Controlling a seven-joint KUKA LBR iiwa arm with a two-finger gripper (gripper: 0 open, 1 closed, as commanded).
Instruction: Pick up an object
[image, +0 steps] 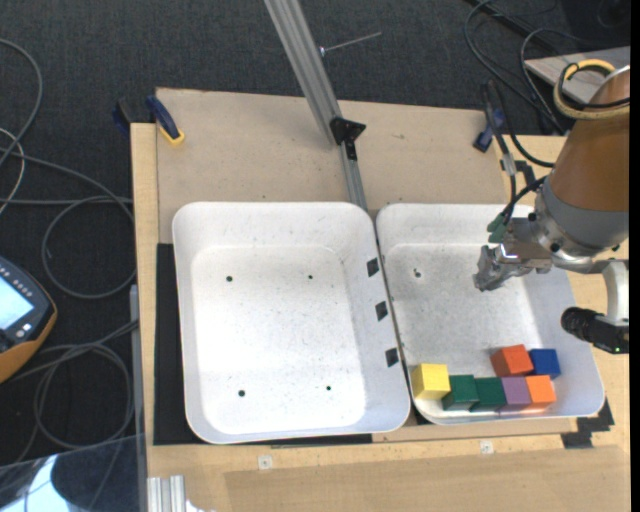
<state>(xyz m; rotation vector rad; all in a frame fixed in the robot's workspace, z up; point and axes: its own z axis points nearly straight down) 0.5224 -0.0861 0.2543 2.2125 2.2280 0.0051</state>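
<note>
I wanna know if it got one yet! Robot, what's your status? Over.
Tool over right bin, nothing seen in it. Blocks clustered at the bin's near edge, untouched. Path down clear.

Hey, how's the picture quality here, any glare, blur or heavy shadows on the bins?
Camera view: lighting is even and soft; the left bin and right bin read bright white without blown-out glare. The coloured blocks are sharp. The gripper looks slightly soft, casting only a faint shadow.
</note>
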